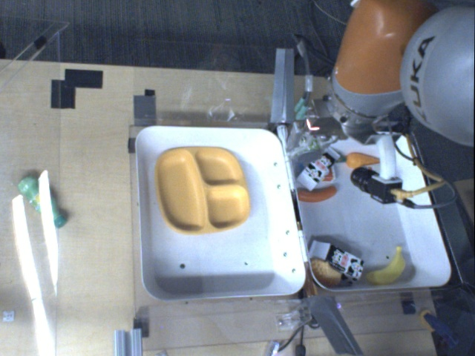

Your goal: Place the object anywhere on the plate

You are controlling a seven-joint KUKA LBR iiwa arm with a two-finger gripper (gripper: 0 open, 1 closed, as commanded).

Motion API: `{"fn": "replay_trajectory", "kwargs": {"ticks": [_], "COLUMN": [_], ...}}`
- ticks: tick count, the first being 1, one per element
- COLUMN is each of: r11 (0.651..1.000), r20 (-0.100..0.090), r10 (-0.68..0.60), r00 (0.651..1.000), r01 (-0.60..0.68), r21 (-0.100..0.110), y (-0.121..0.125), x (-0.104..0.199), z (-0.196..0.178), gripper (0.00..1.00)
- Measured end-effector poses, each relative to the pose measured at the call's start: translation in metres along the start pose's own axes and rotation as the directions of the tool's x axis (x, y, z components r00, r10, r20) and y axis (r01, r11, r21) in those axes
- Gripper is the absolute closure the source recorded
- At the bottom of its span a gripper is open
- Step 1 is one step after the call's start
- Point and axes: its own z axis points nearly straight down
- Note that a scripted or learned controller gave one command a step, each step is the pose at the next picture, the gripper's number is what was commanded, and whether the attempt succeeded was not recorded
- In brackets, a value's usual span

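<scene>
Resting in left bin [148, 273]: yellow divided plate [202, 188]. Right bin [430, 262]: banana [389, 269], orange sausage [316, 193], small cartons; gripper [315, 150] above, finger state cannot be told

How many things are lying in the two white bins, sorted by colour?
Yellow: 2, the divided plate and the banana
Orange or red: 2, the carrot and the red sausage-like piece
Black-and-white printed packets: 2, and
Tan: 1, the bread-like piece
Total: 7
</scene>
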Motion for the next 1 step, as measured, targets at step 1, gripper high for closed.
{"fn": "replay_trajectory", "kwargs": {"ticks": [1], "r11": [1.000], "r20": [-0.001], "r10": [-0.029], "r00": [1.000], "r01": [0.029], "r21": [0.001], "y": [-0.0045], "x": [0.0715], "z": [0.0888], "gripper": [1.00]}}
